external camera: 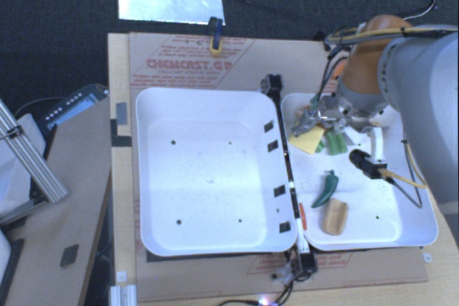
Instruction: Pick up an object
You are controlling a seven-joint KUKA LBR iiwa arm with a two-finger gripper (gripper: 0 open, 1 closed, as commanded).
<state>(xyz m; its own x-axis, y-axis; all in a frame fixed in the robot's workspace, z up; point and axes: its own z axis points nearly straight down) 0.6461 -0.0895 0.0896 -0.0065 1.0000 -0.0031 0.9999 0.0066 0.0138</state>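
one yellow piece [307, 142] (beneath gripper [313, 120])

My arm [419, 75] runs off the right edge and covers the far right corner of the right bin [387, 226]. My gripper [315, 120] is too cluttered to read, and it hides part of the yellow piece [307, 142] beneath.

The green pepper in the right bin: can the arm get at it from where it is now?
Probably yes. The green pepper lies in the open in the right bin, with nothing on top of it. The gripper hangs close by, over the yellow piece; the tan block lies just beside the pepper.
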